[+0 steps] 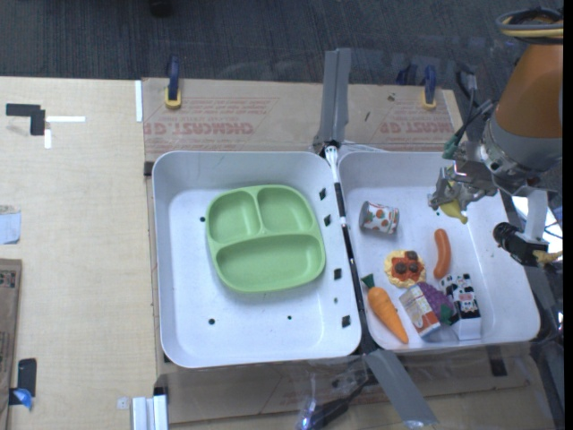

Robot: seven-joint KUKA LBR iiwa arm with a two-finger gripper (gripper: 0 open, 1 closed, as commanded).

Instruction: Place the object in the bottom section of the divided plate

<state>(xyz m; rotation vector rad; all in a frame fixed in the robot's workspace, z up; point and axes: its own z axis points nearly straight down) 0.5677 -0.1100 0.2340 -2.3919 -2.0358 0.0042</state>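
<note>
Gripper (455, 197) over the right bin (510, 330), closed on one small yellow object (457, 210). Well to its left, in the left bin (175, 267), one green divided plate (266, 237) with three sections. Below the gripper: one can (380, 218), one sausage (441, 253), one carrot (388, 313), one milk carton (464, 305).

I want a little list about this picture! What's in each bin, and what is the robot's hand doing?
left bin: a green divided plate, nothing on it
plate's bottom section: the big one, bare
right bin: toy food, namely a carrot, a sausage, a small can, a milk carton, and some more
gripper: over the right bin's far side, something yellow at its tip
jaws: too blurry to tell if they grip it
</note>
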